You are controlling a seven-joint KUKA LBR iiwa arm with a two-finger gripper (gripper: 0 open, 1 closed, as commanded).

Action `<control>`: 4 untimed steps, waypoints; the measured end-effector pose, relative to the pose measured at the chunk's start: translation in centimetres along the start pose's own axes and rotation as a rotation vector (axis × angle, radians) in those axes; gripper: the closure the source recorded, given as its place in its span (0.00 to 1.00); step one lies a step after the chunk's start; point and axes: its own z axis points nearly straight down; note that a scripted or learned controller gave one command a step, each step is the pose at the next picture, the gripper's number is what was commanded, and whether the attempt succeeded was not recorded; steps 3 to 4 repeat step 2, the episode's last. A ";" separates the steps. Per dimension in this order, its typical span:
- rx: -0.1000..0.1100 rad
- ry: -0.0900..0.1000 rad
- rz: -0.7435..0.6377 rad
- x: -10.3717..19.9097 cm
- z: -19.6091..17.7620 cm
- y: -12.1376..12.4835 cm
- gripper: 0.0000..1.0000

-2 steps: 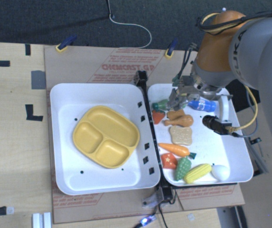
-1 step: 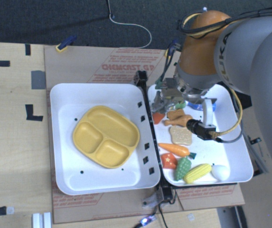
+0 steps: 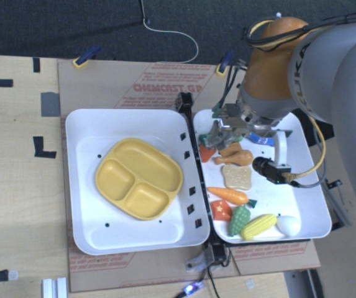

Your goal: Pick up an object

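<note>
Your pincer (image 3: 222, 131) hangs low over the right bin (image 3: 311, 185), at about eleven o'clock in that bin, close to the divider between the two bins; you cannot tell from this view how it is set. Just below it, toward five o'clock, lies a brown drumstick-shaped toy (image 3: 235, 157), and at seven o'clock from the pincer a red piece (image 3: 206, 153) sits against the bin's left wall. Further toward six o'clock you find a slice of bread (image 3: 237, 177), then a carrot (image 3: 228, 195), a red strawberry-like piece (image 3: 220, 210), a green vegetable (image 3: 240, 220), a corn cob (image 3: 258, 225) and a white egg (image 3: 288, 225) along the bottom edge. At nine o'clock from the pincer, the left bin (image 3: 81, 129) holds a yellow divided plate (image 3: 138, 177). Both bins rest on cardboard (image 3: 159, 85) on the counter.
</note>
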 end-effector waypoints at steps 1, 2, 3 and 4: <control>-0.002 0.001 -0.003 2.2 -0.3 0.2 1.00; 0.001 -0.001 0.000 1.0 1.1 0.3 1.00; 0.001 -0.001 0.000 1.0 1.1 0.3 1.00; 0.001 -0.001 0.000 1.0 1.1 0.3 1.00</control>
